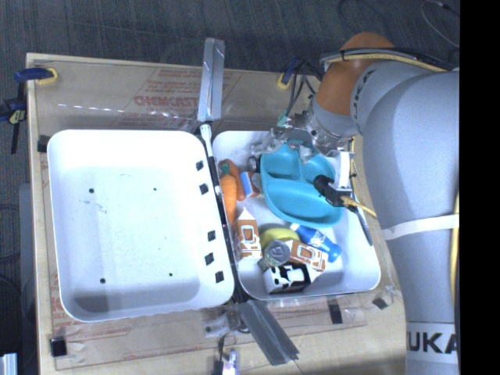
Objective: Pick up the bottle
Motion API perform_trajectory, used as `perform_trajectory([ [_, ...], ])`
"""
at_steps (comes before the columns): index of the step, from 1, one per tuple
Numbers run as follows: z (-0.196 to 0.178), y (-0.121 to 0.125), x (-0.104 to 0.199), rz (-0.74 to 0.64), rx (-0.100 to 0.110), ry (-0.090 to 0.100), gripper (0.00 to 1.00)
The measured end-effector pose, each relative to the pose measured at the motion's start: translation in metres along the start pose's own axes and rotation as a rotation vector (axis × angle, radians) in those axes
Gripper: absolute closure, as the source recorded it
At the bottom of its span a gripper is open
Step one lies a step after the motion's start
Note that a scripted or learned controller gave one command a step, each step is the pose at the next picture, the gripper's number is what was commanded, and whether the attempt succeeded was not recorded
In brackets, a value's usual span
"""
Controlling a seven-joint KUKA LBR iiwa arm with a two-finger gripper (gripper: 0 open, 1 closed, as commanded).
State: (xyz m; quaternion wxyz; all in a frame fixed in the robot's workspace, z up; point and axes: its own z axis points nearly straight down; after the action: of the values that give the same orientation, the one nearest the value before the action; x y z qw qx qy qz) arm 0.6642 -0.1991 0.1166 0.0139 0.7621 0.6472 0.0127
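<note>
The bottle (319, 243) is small, with a white and blue body and a blue end. It lies on its side in the right bin (361, 266), near the front right, beside orange-and-white packs. My gripper (293, 141) is at the back of the right bin, above the rim of a blue bowl (297, 187). It is well behind the bottle and apart from it. The bowl and the wrist hide the gripper's tips.
The right bin also holds an orange carrot (229, 192), an orange-and-white carton (247, 238), a yellow object (275, 239) and a black-and-white object (287, 276). The left bin (125, 217) sits alongside, past a dividing rim with black clips. The arm's grey body covers the right side.
</note>
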Motion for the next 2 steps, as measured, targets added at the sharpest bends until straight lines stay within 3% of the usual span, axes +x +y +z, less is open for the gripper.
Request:
perform_trajectory([
  [1, 0.000, -0.029, 0.021, -0.037, -0.010, -0.009, 0.00],
  [2, 0.000, -0.025, 0.056, -0.106, -0.007, -0.015, 0.00],
])
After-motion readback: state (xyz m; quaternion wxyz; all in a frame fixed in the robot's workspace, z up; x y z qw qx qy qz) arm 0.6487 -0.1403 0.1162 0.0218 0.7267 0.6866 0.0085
